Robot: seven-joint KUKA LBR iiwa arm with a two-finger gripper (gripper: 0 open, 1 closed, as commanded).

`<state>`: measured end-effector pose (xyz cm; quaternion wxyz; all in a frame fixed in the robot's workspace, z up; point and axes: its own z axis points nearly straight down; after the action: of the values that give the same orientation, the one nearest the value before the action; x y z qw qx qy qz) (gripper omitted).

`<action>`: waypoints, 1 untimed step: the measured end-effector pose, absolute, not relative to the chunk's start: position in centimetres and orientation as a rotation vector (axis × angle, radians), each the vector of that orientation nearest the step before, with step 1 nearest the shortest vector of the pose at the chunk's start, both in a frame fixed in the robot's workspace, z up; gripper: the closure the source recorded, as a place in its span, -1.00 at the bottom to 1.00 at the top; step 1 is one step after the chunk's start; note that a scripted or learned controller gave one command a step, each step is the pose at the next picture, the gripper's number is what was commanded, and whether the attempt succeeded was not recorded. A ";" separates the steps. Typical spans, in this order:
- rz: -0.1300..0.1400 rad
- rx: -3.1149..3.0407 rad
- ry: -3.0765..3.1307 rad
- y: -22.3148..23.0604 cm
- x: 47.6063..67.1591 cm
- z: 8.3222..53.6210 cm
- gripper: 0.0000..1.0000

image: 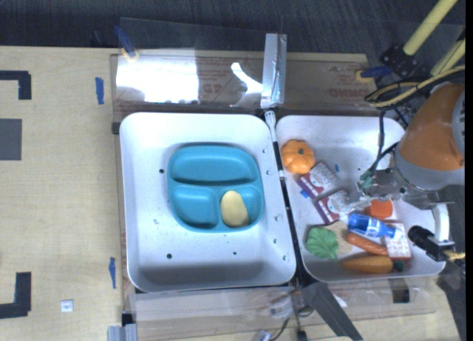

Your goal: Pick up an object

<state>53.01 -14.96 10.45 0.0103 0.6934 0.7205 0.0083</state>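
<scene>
The right bin (347, 131) holds a jumble of toy food: a small orange pumpkin (298, 156), a red and white packet (322, 180), a green leafy piece (322, 242), a blue can (368, 225), two carrots (367, 263) and a red-orange piece (381, 208). My gripper (372, 184) hangs low over the middle right of this bin, just above the red-orange piece and beside a crumpled grey wrapper (341, 203). I see nothing lifted clear of the pile. The left bin (148, 258) carries a blue divided plate (211, 177) with a yellow lemon (234, 208) in its lower right compartment.
The grey arm with its orange band (437, 140) comes in over the right bin's right wall. A clear plastic panel (196, 73) and a metal post (273, 69) stand behind the bins. Yellow tubing and cables (414, 58) lie at the back right. Wooden bench (52, 221) stretches to the left.
</scene>
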 end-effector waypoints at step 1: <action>0.025 2.164 2.249 -15.0 53.0 10.4 -1.00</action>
<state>52.99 -14.99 10.44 0.0102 0.6934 0.7204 0.0079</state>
